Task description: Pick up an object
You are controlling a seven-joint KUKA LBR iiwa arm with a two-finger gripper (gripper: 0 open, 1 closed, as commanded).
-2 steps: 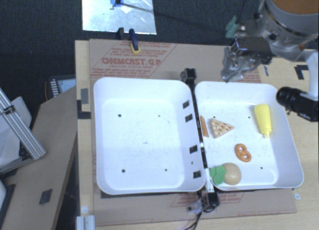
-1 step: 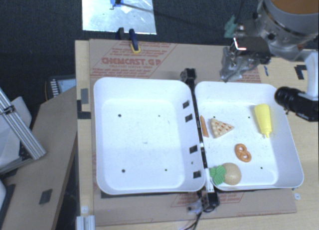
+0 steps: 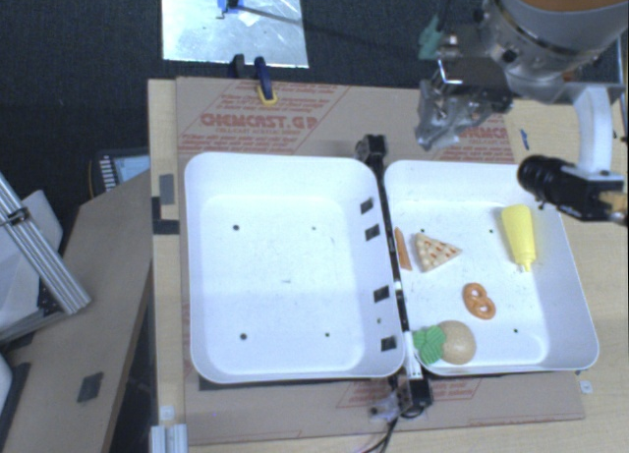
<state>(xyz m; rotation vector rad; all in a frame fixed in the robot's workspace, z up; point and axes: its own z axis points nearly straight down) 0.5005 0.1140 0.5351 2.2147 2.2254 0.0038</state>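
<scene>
The right bin (image 3: 550, 343) holds a yellow bottle (image 3: 519, 235) near its far right, a pizza slice (image 3: 435, 251), a thin orange stick (image 3: 401, 248) by the divider, a small pretzel (image 3: 479, 300), and a round bun with a green leaf (image 3: 444, 343) at the front. My gripper (image 3: 444, 133) hangs above the back edge of the right bin, well clear of these objects, with nothing seen between its fingers.
The left bin (image 3: 280, 264) sits beside the right one, joined by a black clip strip (image 3: 383, 245). A black camera mount (image 3: 565, 186) juts over the right bin's back corner. A shiny metal plate (image 3: 234, 7) lies beyond the bench.
</scene>
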